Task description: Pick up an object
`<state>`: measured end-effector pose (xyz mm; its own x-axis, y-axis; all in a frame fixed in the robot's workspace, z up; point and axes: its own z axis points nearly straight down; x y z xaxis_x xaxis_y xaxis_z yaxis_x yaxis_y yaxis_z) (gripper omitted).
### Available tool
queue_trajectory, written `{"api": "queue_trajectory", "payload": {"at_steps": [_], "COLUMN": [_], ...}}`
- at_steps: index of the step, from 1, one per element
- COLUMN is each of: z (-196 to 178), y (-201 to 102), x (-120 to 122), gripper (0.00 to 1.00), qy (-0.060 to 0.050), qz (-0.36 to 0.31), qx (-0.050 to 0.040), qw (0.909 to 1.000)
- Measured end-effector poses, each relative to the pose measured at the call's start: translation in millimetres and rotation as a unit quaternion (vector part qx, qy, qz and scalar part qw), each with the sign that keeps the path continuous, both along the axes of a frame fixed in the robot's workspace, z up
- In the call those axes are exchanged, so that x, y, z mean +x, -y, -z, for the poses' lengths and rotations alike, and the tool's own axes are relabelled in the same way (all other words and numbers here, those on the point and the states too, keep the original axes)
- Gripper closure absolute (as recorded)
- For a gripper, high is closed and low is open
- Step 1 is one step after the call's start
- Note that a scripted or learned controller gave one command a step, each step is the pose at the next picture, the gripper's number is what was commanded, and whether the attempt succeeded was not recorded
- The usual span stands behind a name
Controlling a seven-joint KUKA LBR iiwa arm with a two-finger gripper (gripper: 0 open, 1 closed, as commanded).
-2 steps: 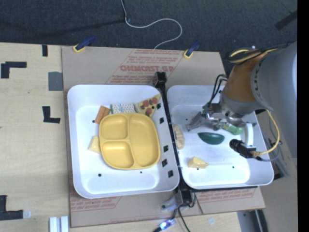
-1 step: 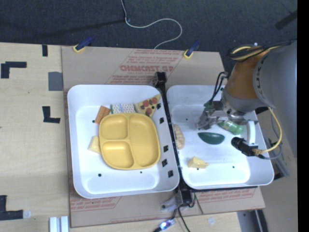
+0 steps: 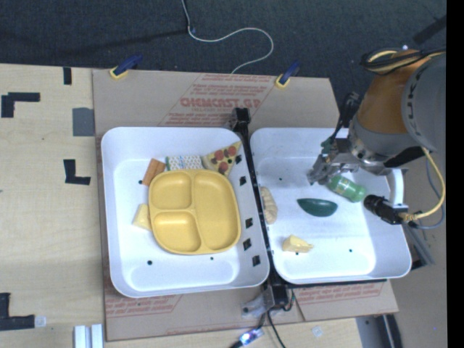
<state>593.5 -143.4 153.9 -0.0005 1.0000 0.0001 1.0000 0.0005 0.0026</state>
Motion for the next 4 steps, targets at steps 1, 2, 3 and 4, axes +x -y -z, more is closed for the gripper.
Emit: {"api": "queue_trajectory", "payload": {"at_steps": [1, 2, 3, 4], "z": [-43, -72, -68, -57], "y": [-3, -4, -47, -99], "x": [-1, -1, -33, -53], "gripper": [1.0, 1.0, 1.0, 1.0], "qy": [0.0, -0.001, -0.003, -0.004], "qz": [-0.001, -0.001, -0.001, -0.002], "qx": [0.0001, 0.0002, 0.0003, 0.0005], "qw": [1.0, 1.0, 1.0, 1.0]}}
